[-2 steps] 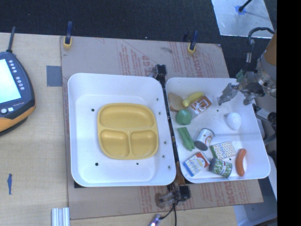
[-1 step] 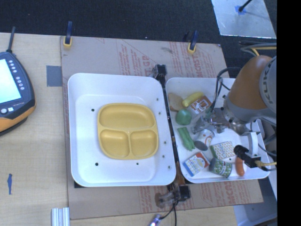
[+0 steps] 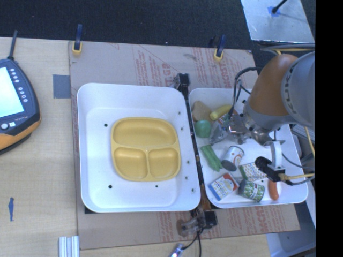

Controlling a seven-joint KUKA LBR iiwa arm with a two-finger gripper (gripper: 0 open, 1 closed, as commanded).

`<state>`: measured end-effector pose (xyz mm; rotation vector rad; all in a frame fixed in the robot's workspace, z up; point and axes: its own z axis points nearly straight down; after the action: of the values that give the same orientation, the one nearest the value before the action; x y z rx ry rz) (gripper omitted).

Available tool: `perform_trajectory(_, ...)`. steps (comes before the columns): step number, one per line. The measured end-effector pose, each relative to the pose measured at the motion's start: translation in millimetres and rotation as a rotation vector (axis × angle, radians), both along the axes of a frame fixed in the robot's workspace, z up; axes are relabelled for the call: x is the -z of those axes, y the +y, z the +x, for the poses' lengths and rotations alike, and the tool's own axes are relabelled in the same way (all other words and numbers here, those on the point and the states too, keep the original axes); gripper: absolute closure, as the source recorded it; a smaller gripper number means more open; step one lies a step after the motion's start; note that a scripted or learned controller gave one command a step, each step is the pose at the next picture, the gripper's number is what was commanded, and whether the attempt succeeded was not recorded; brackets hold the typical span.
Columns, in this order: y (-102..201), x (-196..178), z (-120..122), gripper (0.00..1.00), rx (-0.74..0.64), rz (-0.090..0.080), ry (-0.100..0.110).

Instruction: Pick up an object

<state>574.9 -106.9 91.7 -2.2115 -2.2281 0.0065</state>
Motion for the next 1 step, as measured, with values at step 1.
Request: perform_trajectory(1, 8.6, 3.1, 70.7, 0.00, 0.010, 0.011, 0.056)
